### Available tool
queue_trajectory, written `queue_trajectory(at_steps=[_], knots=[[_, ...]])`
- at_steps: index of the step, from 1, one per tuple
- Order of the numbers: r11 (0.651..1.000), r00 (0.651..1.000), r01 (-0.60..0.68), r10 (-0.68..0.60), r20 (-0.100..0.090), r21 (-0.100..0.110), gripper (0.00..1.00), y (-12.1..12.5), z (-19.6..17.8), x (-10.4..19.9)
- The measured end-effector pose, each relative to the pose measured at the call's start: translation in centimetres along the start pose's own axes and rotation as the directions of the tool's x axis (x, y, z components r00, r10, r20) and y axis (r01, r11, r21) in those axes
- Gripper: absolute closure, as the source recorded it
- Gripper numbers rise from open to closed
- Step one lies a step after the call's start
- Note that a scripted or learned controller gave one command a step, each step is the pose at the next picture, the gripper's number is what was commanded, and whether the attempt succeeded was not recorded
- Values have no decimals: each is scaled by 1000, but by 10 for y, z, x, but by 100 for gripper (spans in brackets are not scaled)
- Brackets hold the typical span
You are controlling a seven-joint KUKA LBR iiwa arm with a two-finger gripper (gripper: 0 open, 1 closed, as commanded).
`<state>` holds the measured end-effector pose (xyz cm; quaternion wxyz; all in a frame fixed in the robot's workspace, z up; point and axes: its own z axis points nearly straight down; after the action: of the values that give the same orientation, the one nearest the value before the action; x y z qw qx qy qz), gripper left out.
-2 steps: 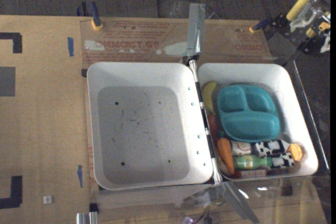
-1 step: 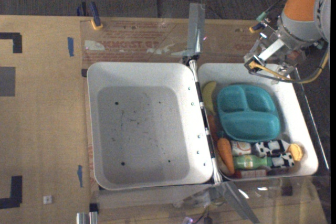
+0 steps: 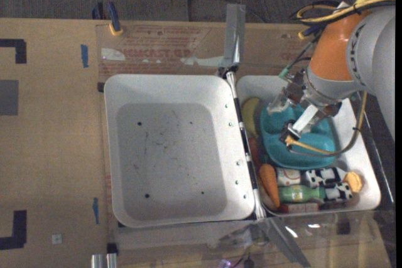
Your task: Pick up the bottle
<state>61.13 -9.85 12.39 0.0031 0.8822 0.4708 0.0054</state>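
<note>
**Ana:** When you look at the right bin [image 3: 370, 188], where exactly is the bottle [image 3: 308, 194]?

**Ben:** It lies on its side along the near wall of that bin, at the bottom of the camera view. Its long axis runs left to right, almost parallel to that wall. A carrot [image 3: 269, 182] is touching or just beside its left end, and a black-and-white toy cow [image 3: 328, 177] lies right above it.

**Ana:** And the gripper [image 3: 295, 134]?

**Ben:** It hangs over the teal bowl-shaped object [image 3: 295, 144], in the middle of the same bin. So the bottle lies from the gripper toward the near wall (downward in the picture), and a little to the right. They are near, but not touching; the cow is between them.

**Ana:** Are the fingers open?

**Ben:** I cannot tell. The wrist and a white part cover that area, and I see nothing clearly held there.

**Ana:** What does the next move need, in your opinion?

**Ben:** I think the arm must shift toward the near wall and turn the wrist so the fingers close across the bottle's short width, not along its length. The cow and the wall leave little room on both sides, so a finger could land on the cow instead. The pick is not yet done.
</note>
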Motion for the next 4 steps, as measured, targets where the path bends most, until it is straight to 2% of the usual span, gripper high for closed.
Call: queue_trajectory(at_steps=[1,2,3,4], knots=[[999,999,-46,46,3,2,0,4,21,1],[999,999,-51,51,12,2,100,6,13,-5],[999,999,-49,49,9,1,0,6,12,-2],[996,997,-80,80,-15,-44,0,-9,21,-70]])
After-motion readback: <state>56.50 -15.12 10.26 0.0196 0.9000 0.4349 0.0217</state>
